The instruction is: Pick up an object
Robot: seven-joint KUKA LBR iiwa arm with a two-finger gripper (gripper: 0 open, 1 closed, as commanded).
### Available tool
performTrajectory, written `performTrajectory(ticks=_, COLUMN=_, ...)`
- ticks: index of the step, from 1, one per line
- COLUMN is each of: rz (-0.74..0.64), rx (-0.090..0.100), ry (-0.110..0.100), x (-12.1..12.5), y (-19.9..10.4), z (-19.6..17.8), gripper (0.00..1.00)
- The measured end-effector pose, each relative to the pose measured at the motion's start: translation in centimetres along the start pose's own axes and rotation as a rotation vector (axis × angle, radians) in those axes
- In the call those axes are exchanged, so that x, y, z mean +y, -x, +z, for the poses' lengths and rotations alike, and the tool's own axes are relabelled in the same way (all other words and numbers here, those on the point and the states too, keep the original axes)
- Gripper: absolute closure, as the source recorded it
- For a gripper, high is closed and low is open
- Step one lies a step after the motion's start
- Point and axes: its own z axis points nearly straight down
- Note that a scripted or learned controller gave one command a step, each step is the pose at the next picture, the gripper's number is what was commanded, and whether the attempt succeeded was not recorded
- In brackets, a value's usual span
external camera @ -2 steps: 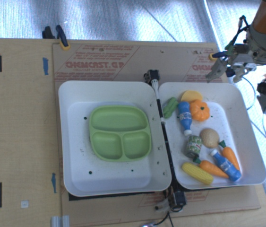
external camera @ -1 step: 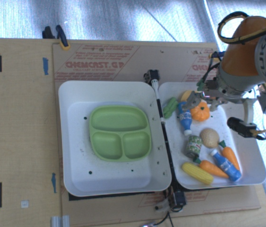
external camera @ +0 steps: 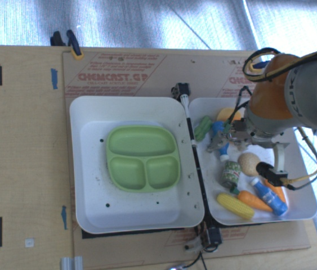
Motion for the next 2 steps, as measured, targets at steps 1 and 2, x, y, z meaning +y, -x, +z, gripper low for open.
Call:
performTrajectory(ticks=1, rz=0.002, rx=-0.004, ry=0.005, x=0.1, y=0.2, z=-1.1, gripper=1.00)
performTrajectory(ticks=2, rz=-0.002, rx=0.001, ry=-0.002, x=0.9, y=-4.8, z=-10.7, gripper=1.00)
